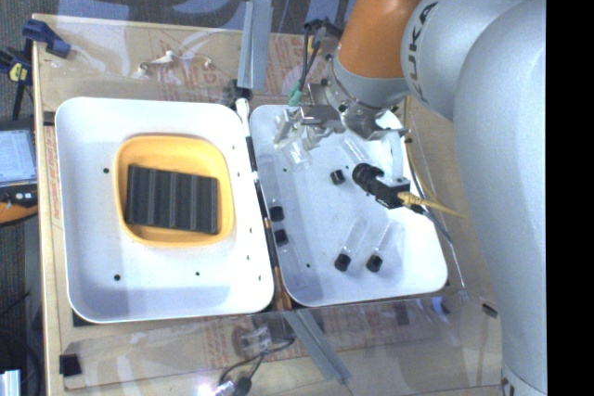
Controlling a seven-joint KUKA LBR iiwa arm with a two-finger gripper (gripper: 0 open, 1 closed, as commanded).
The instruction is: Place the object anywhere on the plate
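Camera view: pincer [299,127] low over the far end of the right shallow white bin [422,278]; whether spread or pressed together cannot be told, and nothing is seen carried. Two clear plastic tubes with black caps [353,248], probably the task's object, lie near, below the pincer in view. Small black piece [337,174] lies between. Yellow rounded-square plate [173,146] sits well apart, view-left, in the other bin. Step in hand, by judgement: approach to pick. Next move calls for descent onto one tube.

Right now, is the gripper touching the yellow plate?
Apart. The camera view shows the gripper over the far corner of the right bin and the plate in the left bin, with both bin rims between them.
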